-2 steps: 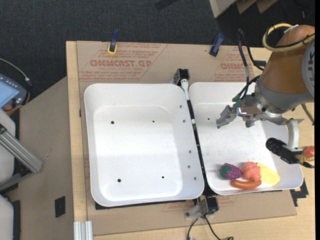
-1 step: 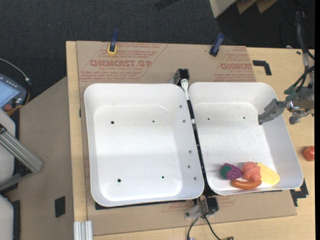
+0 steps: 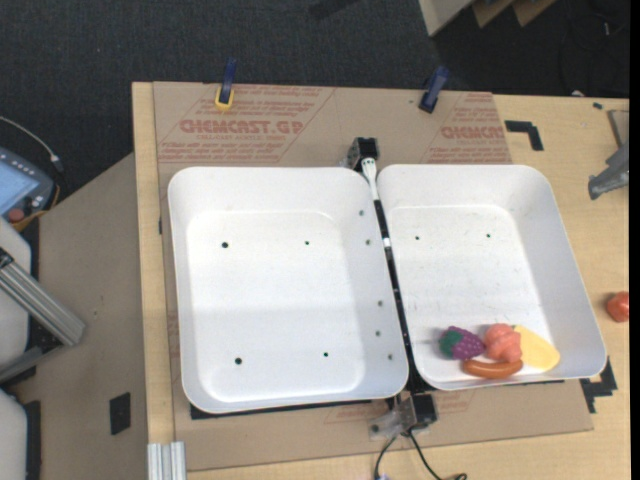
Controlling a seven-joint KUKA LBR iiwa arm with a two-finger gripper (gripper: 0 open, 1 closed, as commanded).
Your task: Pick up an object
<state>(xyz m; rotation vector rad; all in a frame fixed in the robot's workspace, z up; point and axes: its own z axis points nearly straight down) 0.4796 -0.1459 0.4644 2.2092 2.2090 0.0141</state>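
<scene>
**While the toys lie in the right bin**

While the grey metal gripper peeks in at the 3 o'clock edge, well apart from the toys, I cannot tell if it is wide or narrow. It holds nothing that I can see.

Two shallow white plastic bins sit side by side on the brown cardboard worktop. The left bin is at 9 o'clock. The right bin has four small toys huddled at its 5 o'clock corner: a purple bunch of toy grapes, a lumpy red toy just beside it, a flat yellow toy, and a curved orange toy sausage touching the red one at 6 o'clock.
</scene>
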